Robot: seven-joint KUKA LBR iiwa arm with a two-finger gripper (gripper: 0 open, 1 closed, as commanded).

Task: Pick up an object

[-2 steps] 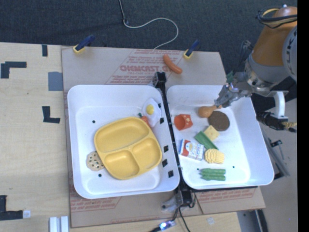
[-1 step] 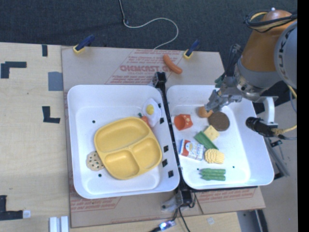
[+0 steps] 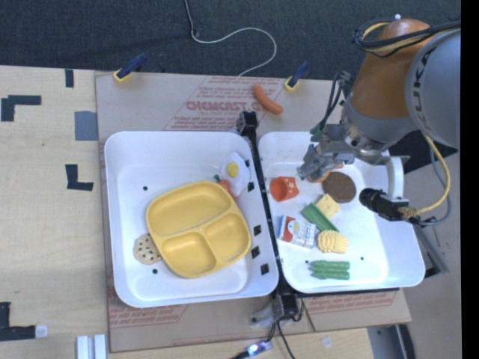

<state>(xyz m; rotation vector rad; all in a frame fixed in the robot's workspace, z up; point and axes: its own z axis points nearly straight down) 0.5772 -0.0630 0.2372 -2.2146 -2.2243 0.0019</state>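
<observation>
My gripper (image 3: pixel 313 169) hangs over the upper middle of the right bin (image 3: pixel 397 264), just right of a red piece (image 3: pixel 283 188) and left of a brown round disc (image 3: pixel 340 187). Nothing shows between its fingers. Below it lie a yellow cheese wedge (image 3: pixel 325 204), a green stick (image 3: pixel 318 218), a small printed carton (image 3: pixel 297 232), a corn cob (image 3: pixel 332 241) and green beans (image 3: pixel 329 270).
The left bin (image 3: pixel 123 200) holds a yellow divided plate (image 3: pixel 197 228), a cookie (image 3: pixel 146 249) and a fried egg toy (image 3: pixel 234 172). A toy hot dog (image 3: pixel 268 99) lies on the cardboard behind the bins. A black cable plug (image 3: pixel 378 203) hangs at the right.
</observation>
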